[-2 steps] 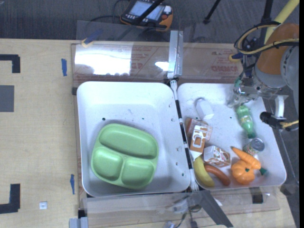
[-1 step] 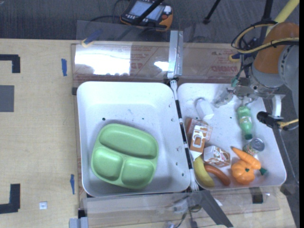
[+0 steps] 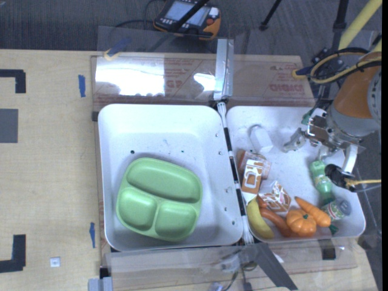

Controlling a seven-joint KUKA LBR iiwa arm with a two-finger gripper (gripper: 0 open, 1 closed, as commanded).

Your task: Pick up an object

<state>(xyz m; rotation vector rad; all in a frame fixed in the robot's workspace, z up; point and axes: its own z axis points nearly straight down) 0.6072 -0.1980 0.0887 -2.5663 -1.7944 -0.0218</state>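
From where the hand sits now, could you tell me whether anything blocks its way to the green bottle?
Nothing visible does. The hand hangs over the right bin, and the green bottle lies just below it on the near side, with bare bin floor between them. The pumpkin and carrot lie beyond the bottle.

The arm (image 3: 357,96) is cut off by the right edge, and its wrist hides the right bin's (image 3: 273,117) far right corner. The print on the small carton (image 3: 254,171) is too blurred to read. The banana (image 3: 259,218) lies partly under the carrot (image 3: 276,220).
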